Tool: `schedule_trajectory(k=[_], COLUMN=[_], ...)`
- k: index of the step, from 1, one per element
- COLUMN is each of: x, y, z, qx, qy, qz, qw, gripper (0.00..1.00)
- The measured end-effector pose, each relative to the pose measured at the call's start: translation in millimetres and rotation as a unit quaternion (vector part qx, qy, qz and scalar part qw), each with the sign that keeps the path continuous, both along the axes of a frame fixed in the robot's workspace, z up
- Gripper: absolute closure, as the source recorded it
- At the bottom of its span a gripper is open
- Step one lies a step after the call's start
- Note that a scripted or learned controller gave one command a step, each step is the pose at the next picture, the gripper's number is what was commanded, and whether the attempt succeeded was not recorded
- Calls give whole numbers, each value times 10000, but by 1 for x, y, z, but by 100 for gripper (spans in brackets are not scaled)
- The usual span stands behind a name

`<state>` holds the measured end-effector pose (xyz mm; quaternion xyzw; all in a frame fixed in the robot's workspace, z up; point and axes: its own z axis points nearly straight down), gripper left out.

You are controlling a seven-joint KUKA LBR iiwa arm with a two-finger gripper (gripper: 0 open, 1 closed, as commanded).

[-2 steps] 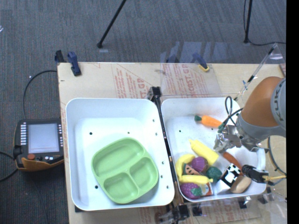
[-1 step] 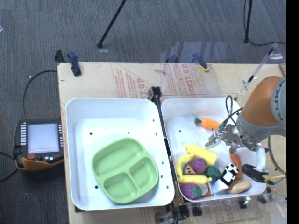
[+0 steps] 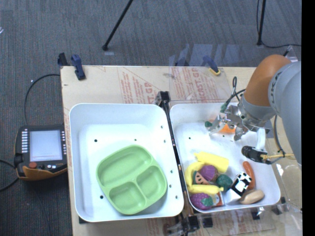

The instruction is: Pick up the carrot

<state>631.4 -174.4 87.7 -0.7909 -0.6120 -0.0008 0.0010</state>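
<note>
Near end of right bin [image 3: 275, 200]: toy food heap, untouched. Far end: carrot [image 3: 225, 128] on the bin floor, directly under the jaws [image 3: 229, 127]. Orange body partly hidden; green top lies toward the left, so long axis reads roughly left–right. Jaw state: cannot tell. Left bin holds a green tray [image 3: 131, 179].

Tool [image 3: 227, 128] low, arm bent down
</note>
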Motion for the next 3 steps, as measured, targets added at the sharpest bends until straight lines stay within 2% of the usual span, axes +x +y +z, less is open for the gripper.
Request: schedule_trajectory(k=[1, 2, 3], x=[0, 0, 0], y=[0, 0, 0], z=[10, 9, 19], qx=[8, 7, 16], qy=[17, 22, 22], qz=[3, 5, 1], qw=[10000, 10000, 10000], gripper=[100, 0, 100])
